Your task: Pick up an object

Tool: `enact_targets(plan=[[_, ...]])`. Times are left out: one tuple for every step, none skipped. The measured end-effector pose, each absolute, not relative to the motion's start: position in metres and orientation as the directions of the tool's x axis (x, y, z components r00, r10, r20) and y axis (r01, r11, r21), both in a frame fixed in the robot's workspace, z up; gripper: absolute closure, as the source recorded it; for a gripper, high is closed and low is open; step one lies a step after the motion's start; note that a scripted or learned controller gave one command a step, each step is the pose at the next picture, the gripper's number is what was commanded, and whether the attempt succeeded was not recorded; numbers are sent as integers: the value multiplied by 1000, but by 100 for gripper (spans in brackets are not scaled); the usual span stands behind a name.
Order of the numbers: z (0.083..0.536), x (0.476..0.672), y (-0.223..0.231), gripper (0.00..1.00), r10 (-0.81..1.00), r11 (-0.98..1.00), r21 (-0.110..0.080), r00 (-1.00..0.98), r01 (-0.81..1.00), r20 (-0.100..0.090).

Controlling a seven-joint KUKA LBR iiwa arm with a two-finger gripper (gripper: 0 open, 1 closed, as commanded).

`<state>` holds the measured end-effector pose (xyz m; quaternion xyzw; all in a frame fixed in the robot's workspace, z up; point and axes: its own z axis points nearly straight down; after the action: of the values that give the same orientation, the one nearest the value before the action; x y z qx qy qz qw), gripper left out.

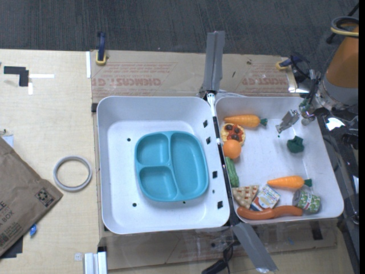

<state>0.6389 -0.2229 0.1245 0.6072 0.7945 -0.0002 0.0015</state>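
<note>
Nearest the lens, grey flap (255, 250) at the front edge, below the seam between the bins. Beyond, across the whole far side, dark carpeted floor (142, 10). Pale wooden bench (45, 124) on the left, with a black L-shaped mark (17, 75) towards its far corner. Brown printed cardboard sheet (171, 76) under and behind the bins, pinned by a blue-and-yellow clamp (101, 47) at its far left corner.

Left bin (105, 153): white, shallow, with a teal divided plate (171, 165) lying flat near its middle. Right bin (333, 176): touches the left one along a shared edge and carries the toy food. Grey and orange arm (342, 67) at the far right; gripper (288, 120) hangs over the right bin's far right part, near a dark green piece (295, 145) but apart from it. Cannot tell from this slant whether open or shut.

Corner of a cardboard box (23, 193) at the lower left. Just beside it, a grey tape ring (72, 172), flat on the wood.

Toys, from the far side of the right bin to the near: carrot (245, 120) lying crosswise, fruit tart (234, 132), orange (231, 148) touching the tart, green cucumber (232, 173) along the left wall. Second carrot (287, 182) towards the right, bag of peas (307, 200) just beside it. Waffle wedge (245, 194) and small printed packet (267, 197) above a red sausage (268, 212) at the near wall.
</note>
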Motion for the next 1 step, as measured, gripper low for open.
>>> enact_targets(plan=[[91,593,-217,0,967,253,1,-253,967,5]])
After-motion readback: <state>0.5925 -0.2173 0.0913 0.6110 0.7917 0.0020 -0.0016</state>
